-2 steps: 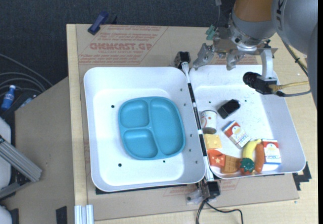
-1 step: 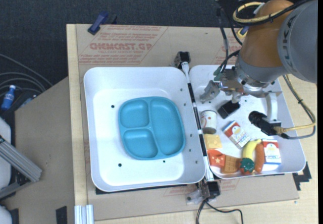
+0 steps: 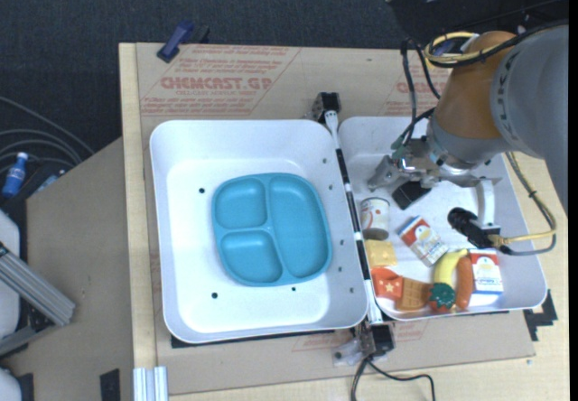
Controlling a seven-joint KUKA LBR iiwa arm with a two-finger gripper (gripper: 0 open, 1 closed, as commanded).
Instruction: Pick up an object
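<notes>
My gripper [image 3: 403, 175] hangs low over the back left part of the right bin [image 3: 528, 255], under the grey arm with its orange band. The toys lie in the bin's front half, just in front of the gripper. A small white can [image 3: 373, 212] rests by the left wall, with a yellow cheese block [image 3: 381, 254] in front of it. A red and white carton [image 3: 419, 237] lies in the middle. A banana [image 3: 445, 267], a sausage [image 3: 464, 282], a white and orange box [image 3: 487, 271] and an orange wedge [image 3: 400, 289] crowd the front edge. I see nothing held.
The left bin [image 3: 181, 164] holds a blue divided plate [image 3: 269, 228]. A black clamp [image 3: 327, 106] sits at the back where the two bins meet. A blue object [image 3: 174, 42] lies off the bench's back left corner.
</notes>
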